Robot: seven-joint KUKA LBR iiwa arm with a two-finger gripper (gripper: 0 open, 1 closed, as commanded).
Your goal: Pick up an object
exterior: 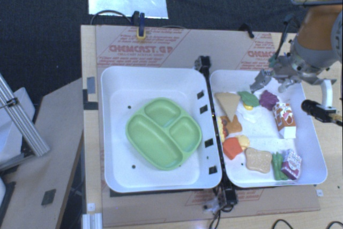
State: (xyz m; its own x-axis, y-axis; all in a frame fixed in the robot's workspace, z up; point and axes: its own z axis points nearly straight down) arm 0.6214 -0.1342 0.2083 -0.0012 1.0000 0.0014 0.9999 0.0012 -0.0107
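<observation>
arm [316,35] bent down from right | fingers [261,81] seemingly apart over right bin [316,169]

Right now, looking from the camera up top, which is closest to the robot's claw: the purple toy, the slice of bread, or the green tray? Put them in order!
From the gripper, at the far edge of the right bin:
1. Purple toy, just below the gripper in the right bin.
2. Slice of bread, near the right bin's front edge.
3. Green tray, over in the left bin.
</observation>
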